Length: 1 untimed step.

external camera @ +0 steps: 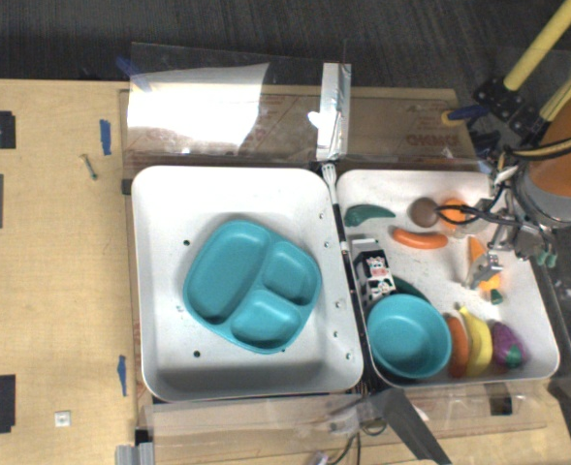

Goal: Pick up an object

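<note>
Two shallow white bins sit side by side on the tabletop (43, 260), the left bin (159, 201) and the right bin (537, 352), touching along their inner edges. Left bin: one teal divided plate (253, 284) with three compartments, lying flat near the middle and turned at a slant. Right bin, front: one teal bowl (408, 334), upright, near the inner wall; just right of it, a row of toy pieces touching one another, namely an orange piece (457, 342), a yellow banana (477, 340) and a purple piece (507, 345). Right bin, inner side: a small black-and-white box (373, 270) behind the bowl, and a dark teal piece (366, 213) near the back corner. Right bin, back: a brown ball (423, 211) and, just in front of it, an orange carrot (420, 239) lying on its side. Arm (556, 168), grey with an orange band, enters from the right over the right bin's far side. Hand (489, 277) points down just above small orange and green bits on the bin floor; whether its fingers are spread or pressed together cannot be told, and nothing shows between them.
</note>
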### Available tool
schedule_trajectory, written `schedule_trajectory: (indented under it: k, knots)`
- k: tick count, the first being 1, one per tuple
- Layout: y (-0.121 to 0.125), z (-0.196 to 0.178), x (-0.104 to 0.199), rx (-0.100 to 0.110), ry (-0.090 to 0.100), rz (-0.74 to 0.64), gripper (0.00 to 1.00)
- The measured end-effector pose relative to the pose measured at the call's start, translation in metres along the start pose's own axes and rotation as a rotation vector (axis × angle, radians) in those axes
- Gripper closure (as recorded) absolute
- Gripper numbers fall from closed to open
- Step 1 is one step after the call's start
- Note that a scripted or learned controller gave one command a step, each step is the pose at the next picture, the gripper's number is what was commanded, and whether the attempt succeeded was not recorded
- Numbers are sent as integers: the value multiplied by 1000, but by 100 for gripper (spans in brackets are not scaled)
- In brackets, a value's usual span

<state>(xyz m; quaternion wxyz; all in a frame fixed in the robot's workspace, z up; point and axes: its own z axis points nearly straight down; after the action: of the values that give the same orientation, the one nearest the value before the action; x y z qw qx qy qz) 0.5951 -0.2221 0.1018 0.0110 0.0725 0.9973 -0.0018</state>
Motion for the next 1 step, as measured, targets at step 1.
schedule_trajectory:
  k: [1]
  knots:
    - [-2, 14, 10, -1, 15, 107, 0]
